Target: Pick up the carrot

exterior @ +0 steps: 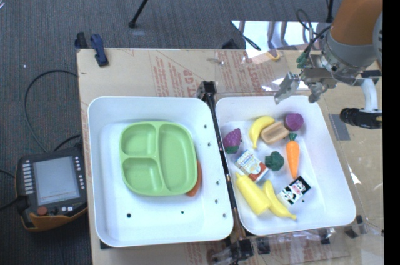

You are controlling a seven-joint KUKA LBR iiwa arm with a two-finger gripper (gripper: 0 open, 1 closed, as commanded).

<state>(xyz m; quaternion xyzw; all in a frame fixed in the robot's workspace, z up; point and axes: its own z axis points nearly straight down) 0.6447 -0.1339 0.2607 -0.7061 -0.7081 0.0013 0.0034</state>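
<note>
1. The tool point(301, 86) hangs over the right bin's point(334, 195) far rim, at about one o'clock from the bin's middle, its two fingers spread apart and holding nothing.
2. The carrot point(292, 157) lies inside that bin, tip toward six o'clock, just beside the broccoli point(274, 161) and below the purple ball point(294, 122).
3. The left bin point(106, 207) holds a green plate point(159, 159).

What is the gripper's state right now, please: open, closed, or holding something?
Gripper: open, holding nothing, above the right bin's far edge; the carrot lies in that bin.
</note>
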